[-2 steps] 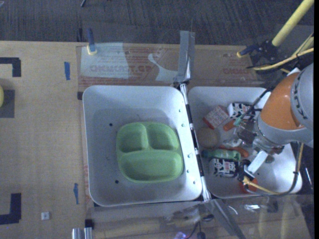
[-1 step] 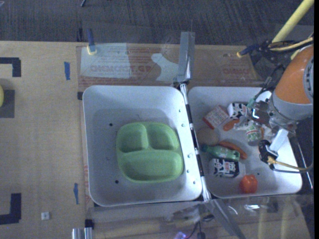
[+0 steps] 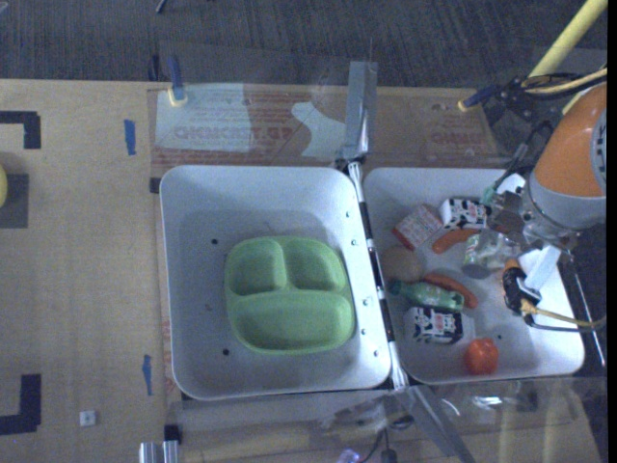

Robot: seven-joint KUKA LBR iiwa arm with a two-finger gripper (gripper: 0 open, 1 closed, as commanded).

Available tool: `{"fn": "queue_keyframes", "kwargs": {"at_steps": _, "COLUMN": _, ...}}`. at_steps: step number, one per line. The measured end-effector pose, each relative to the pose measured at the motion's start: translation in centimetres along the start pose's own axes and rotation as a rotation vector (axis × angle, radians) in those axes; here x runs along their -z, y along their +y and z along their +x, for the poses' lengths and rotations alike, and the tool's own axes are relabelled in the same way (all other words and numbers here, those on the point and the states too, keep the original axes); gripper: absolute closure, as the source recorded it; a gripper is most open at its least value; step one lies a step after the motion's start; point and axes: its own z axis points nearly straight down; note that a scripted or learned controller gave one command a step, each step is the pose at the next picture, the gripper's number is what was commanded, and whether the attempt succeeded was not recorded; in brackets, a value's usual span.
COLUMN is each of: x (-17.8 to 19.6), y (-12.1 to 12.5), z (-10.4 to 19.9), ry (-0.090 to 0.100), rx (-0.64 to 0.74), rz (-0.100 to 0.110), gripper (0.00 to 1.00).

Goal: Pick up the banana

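Observation:
My gripper hangs low over the right bin, near its right side, under the grey wrist with the orange band. It sits just right of an orange carrot-like piece and below a cow-patterned carton. Whatever lies directly beneath it is hidden. Among the items I can make out in this bin, none has a clear banana shape. A small yellow object shows at the far left edge of the bench, cut off by the frame.
The left bin holds a green divided tray. The right bin also holds a red-and-white box, a pale rounded item, a green bottle, a second cow-patterned carton and a tomato.

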Motion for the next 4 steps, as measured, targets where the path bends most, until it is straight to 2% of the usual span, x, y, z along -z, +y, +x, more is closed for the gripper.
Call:
{"fn": "queue_keyframes", "kwargs": {"at_steps": 1, "x": -1.5, "y": -7.7, "z": 2.4, "ry": 0.002, "rx": 0.129, "rz": -0.001, "gripper": 1.0}}
{"fn": "queue_keyframes", "kwargs": {"at_steps": 2, "x": -3.0, "y": -8.6, "z": 1.9, "ry": -0.014, "rx": 0.49, "rz": -0.062, "gripper": 1.0}}
{"fn": "queue_keyframes", "kwargs": {"at_steps": 3, "x": -3.0, "y": -7.7, "z": 1.3, "ry": -0.027, "rx": 0.838, "rz": -0.065, "gripper": 1.0}}
{"fn": "queue_keyframes", "kwargs": {"at_steps": 4, "x": -2.9, "y": -7.9, "z": 1.0, "ry": -0.045, "rx": 1.157, "rz": -0.067, "gripper": 1.0}}
